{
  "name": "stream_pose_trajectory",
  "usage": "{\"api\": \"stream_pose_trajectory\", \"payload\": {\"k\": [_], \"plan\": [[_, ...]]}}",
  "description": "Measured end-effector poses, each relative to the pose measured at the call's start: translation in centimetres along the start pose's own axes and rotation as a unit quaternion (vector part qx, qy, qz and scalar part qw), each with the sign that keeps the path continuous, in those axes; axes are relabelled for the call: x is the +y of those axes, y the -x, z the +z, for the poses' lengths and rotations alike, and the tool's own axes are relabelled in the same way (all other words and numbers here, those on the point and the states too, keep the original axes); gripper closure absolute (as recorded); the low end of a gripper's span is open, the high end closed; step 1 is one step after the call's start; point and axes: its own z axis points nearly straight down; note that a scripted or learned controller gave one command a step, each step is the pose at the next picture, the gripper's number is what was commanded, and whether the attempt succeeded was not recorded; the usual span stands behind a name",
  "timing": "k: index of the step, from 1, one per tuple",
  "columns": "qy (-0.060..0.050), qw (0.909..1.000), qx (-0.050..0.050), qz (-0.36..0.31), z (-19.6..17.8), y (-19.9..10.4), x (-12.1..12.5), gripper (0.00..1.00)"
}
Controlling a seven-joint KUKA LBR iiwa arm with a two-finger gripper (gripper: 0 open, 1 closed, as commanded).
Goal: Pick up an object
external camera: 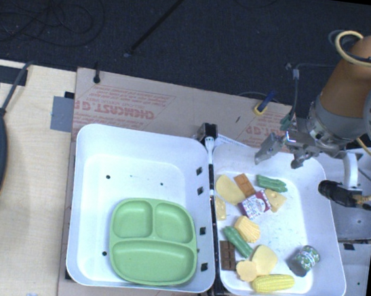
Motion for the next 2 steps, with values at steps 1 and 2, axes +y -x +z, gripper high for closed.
{"api": "stream_pose_trajectory", "payload": {"k": [1, 2], "plan": [[-0.006, 1.0, 0.001, -0.001, 12.9, -1.1, -0.2, 0.0], [0.001, 1.0, 0.001, 0.0, 14.5, 0.6, 0.3, 0.0]]}}
